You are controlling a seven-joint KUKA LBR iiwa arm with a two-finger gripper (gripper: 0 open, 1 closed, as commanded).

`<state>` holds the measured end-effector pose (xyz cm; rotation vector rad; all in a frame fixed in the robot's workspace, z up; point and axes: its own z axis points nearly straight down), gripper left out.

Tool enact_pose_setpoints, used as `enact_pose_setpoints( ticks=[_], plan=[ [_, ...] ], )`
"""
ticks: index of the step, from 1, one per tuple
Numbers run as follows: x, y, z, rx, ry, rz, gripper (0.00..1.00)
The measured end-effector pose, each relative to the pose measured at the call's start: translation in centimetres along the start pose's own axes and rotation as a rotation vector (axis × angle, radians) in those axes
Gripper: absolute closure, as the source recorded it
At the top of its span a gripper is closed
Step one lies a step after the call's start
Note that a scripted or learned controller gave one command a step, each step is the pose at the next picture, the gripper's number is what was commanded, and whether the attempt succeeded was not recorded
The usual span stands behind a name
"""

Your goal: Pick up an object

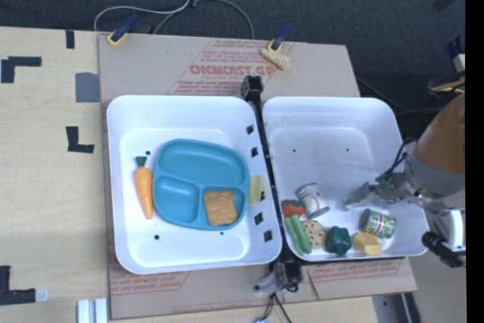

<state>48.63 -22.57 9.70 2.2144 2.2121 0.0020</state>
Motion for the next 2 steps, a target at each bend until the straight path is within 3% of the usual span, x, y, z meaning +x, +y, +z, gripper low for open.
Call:
enact_pose_setpoints(
  ticks=[1, 2],
  plan=[
    [6.0, 5.1, -0.1, 0.008, 0.01, -0.01, 0.0],
    [0.0, -0.2, 1.0, 0.003, 0.005, 0.002, 0.0]
  ],
)
